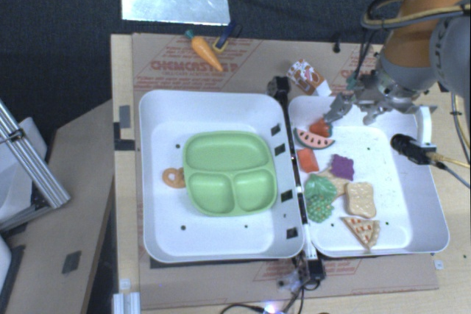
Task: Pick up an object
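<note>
Your gripper (352,104) hangs just above watermelon slice (314,136), fingers spread, grasping nothing. Toys crowd below slice: orange block (307,159), purple piece (341,166). Risk: fingers strike neighbour or bin wall, slice slips.

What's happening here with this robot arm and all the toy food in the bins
A grey and orange robot arm reaches in from the right, its gripper hanging over the top of the right bin, just above a watermelon slice. Nothing is visibly held. That bin also holds an orange piece, a purple piece, green broccoli-like toys, a cracker and a waffle wedge. The left bin holds a green divided plate and a pretzel.
</note>
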Controlling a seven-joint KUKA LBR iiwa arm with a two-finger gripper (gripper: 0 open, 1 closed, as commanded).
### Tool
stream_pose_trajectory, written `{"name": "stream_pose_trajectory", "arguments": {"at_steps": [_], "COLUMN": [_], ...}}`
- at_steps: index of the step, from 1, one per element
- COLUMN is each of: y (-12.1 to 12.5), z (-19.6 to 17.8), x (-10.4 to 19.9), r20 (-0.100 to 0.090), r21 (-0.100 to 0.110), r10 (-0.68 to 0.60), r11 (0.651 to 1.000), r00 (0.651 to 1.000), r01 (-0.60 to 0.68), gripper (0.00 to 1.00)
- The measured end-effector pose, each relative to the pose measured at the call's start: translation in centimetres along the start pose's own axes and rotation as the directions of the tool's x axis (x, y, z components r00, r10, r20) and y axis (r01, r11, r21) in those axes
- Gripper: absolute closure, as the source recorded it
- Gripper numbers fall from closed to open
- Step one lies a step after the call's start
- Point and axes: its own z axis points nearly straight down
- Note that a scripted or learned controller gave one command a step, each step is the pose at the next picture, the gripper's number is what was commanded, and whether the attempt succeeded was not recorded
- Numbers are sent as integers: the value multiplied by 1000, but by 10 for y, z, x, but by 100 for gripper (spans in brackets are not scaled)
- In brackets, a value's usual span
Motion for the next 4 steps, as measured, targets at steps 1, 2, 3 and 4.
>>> {"name": "stream_pose_trajectory", "arguments": {"at_steps": [1,2,3,4], "y": [3,-4,-3,-2], "z": [-8,39,80,111], "x": [0,-5,-4,-4], "r20": [1,2,2,1], "r21": [-12,-9,-9,-10], "r10": [-2,1,0,1], "r11": [1000,1000,1000,1000], "r00": [1000,1000,1000,1000], "r01": [2,-1,0,-1], "gripper": [0,0,0,0]}}
